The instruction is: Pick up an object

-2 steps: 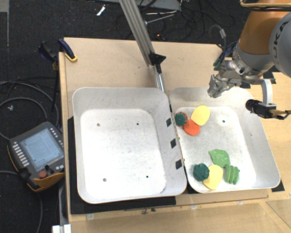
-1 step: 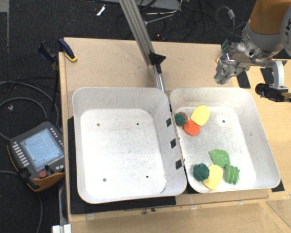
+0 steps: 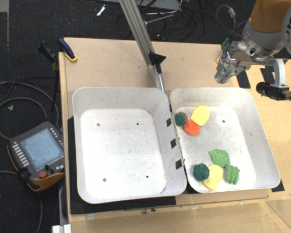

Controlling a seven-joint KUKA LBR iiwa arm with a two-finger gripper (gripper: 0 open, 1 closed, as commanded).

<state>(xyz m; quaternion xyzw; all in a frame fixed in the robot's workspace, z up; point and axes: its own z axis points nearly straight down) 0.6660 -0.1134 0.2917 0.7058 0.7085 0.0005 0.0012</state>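
The right bin (image 3: pixel 254 130) holds two clusters of small toys. Near its left wall lie a yellow piece (image 3: pixel 200 115), an orange piece (image 3: pixel 191 128) and a dark green piece (image 3: pixel 180 118). Toward the front sit a light green leaf shape (image 3: pixel 219 156), a dark green lump (image 3: pixel 201 171), a yellow piece (image 3: pixel 214 176) and a green ribbed piece (image 3: pixel 231 174). My gripper (image 3: pixel 225 74) hangs above the bench just beyond the right bin's far rim, clear of all the toys. Nothing shows between its fingers.
The left bin (image 3: pixel 119 144) lies beside the right one, sharing a central divider with black clips. A slanted metal pole (image 3: pixel 138 25) crosses the bench's back. A teach pendant (image 3: pixel 36 152) rests on the floor at left. Cables lie at the back.
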